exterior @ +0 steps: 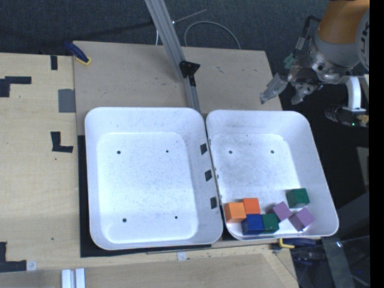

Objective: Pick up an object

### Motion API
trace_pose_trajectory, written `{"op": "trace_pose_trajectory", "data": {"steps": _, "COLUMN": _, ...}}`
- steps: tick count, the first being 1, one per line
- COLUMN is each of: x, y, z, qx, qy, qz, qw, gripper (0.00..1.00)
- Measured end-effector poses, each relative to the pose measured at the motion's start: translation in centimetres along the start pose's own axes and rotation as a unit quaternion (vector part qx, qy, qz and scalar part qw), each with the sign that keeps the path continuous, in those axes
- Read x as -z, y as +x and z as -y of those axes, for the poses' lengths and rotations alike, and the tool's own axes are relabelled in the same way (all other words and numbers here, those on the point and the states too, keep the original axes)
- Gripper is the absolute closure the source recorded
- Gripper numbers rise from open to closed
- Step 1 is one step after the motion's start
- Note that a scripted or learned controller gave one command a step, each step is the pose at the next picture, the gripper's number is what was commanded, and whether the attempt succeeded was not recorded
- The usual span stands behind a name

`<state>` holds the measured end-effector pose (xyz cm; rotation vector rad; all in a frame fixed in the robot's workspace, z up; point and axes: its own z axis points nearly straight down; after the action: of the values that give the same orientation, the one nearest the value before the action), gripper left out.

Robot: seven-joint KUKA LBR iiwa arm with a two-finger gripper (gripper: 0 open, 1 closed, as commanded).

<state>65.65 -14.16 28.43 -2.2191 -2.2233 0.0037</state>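
Along the near edge of the right bin (pixel 312 143) lie small blocks, orange (pixel 235 211), blue (pixel 253 224), green (pixel 297 197) and purple (pixel 301 218), while beyond its far right corner the gripper (pixel 287 89) hangs with fingers spread, holding nothing.

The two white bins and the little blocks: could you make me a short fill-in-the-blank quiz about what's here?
1. All the small blocks lie in the ___ bin in the camera view.
2. They cluster along that bin's ___ edge.
3. The blue block touches the dark green block on its ___ side in the view.
4. The gripper hangs beyond the bin's ___ right corner.

Missing words: right; near (bottom); right; far (top)
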Motion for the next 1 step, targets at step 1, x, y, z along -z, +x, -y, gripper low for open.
{"op": "trace_pose_trajectory", "data": {"steps": 1, "x": -3.89, "y": 1.02, "z": 5.36, "qx": -0.001, "qy": 0.003, "qz": -0.001, "qw": 1.0000, "gripper": 0.00}}
